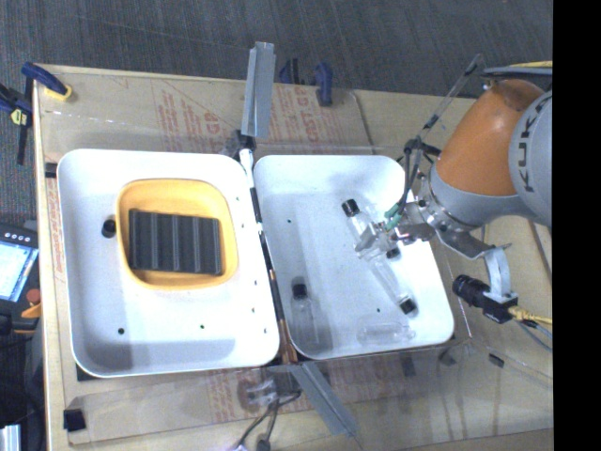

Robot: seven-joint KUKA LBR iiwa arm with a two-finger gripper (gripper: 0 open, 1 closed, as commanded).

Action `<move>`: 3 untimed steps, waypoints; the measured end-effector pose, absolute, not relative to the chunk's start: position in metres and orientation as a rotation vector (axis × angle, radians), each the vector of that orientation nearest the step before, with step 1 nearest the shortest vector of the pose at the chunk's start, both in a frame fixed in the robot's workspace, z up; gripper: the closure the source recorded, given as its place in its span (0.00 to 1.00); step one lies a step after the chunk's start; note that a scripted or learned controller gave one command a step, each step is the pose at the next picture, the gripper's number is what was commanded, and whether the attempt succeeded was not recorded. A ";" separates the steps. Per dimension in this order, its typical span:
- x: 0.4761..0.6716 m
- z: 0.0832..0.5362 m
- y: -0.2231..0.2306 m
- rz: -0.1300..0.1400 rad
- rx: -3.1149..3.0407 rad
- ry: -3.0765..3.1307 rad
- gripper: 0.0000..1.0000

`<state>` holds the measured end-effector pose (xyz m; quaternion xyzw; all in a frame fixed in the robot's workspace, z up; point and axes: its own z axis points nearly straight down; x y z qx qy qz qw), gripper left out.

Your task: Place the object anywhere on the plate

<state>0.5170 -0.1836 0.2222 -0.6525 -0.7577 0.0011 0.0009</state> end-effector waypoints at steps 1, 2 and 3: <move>0.529 0.227 -0.111 0.004 -1.787 -2.577 1.00; 0.552 0.251 -0.025 0.002 -1.426 -2.798 1.00; 0.591 0.190 0.013 0.005 -1.214 -2.892 1.00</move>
